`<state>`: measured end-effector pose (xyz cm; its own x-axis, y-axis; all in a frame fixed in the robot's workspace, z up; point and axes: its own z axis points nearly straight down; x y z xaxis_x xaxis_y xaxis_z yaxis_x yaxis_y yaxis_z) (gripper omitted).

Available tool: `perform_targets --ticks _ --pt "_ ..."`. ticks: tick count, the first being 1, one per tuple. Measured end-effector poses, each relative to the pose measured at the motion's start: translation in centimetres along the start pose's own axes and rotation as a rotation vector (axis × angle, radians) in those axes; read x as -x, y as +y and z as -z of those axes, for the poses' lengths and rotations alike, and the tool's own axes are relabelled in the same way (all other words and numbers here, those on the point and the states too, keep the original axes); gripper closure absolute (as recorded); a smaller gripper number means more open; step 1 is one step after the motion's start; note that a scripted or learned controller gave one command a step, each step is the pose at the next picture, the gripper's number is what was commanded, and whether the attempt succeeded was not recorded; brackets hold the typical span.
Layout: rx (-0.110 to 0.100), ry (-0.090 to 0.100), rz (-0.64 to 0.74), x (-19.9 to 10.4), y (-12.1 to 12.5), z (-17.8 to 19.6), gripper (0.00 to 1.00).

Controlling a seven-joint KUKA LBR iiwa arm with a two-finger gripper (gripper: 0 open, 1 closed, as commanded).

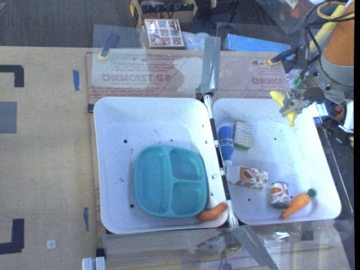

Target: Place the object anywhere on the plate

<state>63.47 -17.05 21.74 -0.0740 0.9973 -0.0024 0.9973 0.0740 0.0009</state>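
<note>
At the right bin's far corner the gripper hangs with a banana between its jaws, closed narrow on the fruit, apparently clear of the bin floor. The teal divided plate lies in the left bin. Judgement: carry the banana high over the centre rims, lower over a compartment, then release.

Plate in left bin, sausage just beside its near right corner. In right bin: bottle, 2 cartons, can, carrot.
</note>
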Motion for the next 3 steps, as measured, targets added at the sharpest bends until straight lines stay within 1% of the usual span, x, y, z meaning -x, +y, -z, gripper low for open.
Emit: perform_targets --ticks 1,2,3 --pt "-0.002 0.003 -0.008 -7.8 -0.2 1.3 1.0" --pt "-0.002 0.003 0.148 -14.1 -8.2 -1.0 1.0" --pt "-0.003 0.003 0.195 -21.2 -11.7 -2.8 1.0"
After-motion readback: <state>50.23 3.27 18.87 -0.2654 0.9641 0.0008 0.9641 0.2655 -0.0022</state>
